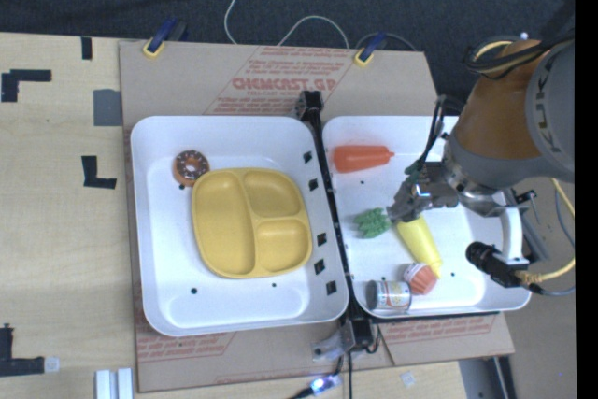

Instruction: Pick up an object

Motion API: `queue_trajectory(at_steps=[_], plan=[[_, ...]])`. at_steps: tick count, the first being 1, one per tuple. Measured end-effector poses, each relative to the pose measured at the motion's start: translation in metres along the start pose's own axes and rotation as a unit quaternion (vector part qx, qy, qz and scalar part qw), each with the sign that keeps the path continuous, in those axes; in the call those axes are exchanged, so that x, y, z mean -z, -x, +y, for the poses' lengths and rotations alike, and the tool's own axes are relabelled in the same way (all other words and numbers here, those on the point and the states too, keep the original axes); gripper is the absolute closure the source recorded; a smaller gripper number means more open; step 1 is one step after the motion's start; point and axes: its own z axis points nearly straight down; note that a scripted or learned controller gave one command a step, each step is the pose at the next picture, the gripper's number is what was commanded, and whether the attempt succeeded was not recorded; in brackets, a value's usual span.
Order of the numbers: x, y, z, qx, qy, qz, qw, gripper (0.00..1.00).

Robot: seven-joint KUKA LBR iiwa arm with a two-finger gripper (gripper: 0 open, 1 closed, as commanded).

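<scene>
Gripper (408, 206) is hanging low in the right bin (467, 294), and you are seeing it right at the upper end of the yellow corn toy (420, 241), with the green leafy toy (371, 222) just beside it to the left. Whether its fingers are closing on the corn you cannot tell from this angle. An orange carrot (361, 157) is lying near the divider, and a small can (392, 295) and a red-capped toy (421, 277) are sitting near the front wall. The left bin (159, 294) is holding a yellow divided plate (250, 221) and a chocolate donut (191, 166).
</scene>
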Motion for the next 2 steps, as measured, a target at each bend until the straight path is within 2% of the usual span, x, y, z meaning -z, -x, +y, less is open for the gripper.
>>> queue_trajectory(at_steps=[1, 2], plan=[[-0.003, -0.042, 0.026, 0.000, 0.000, 0.000, 1.0000, 1.00], [0.011, -0.092, 0.041, 0.000, 0.001, 0.000, 1.0000, 1.00]])
